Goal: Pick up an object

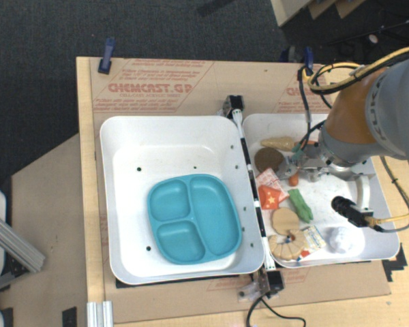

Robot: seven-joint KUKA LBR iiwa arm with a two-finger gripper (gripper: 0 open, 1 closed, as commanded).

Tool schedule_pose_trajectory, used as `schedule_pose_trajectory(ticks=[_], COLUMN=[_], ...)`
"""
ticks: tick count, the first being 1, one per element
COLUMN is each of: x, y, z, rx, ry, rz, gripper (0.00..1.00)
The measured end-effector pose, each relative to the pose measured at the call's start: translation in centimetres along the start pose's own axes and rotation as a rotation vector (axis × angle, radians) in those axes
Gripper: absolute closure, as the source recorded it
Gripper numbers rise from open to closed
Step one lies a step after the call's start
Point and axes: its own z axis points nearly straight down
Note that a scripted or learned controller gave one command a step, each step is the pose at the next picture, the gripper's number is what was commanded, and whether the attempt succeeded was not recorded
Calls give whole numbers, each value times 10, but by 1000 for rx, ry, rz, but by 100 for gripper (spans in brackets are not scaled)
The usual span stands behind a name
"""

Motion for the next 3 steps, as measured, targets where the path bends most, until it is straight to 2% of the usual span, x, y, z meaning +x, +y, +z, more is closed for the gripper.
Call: schedule_pose_trajectory(ticks=[1, 2, 3], x=[-32, -29, 39], y=[-81, -76, -27], z=[0, -10, -130], rx=[10, 0, -13], ry=[2, 0, 0], rz=[8, 3, -8], gripper=[0, 100, 100])
